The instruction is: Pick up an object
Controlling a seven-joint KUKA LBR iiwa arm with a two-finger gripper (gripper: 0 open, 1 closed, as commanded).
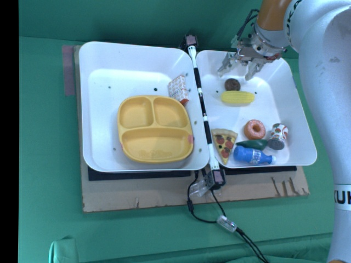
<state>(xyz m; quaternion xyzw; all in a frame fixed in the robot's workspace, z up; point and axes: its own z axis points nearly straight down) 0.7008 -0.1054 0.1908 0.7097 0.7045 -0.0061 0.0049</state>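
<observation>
Grey arm's gripper (pixel 240 69) spread wide, gripping nothing, above the cookie (pixel 232 84).
Drop straight down, centred, clear of the corn (pixel 237 97).

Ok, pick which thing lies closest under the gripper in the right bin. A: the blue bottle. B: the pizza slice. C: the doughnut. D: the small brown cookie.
D: the gripper hangs with fingers spread at the back of the right bin, and the small brown cookie lies just in front of it, next to the corn cob.
</observation>
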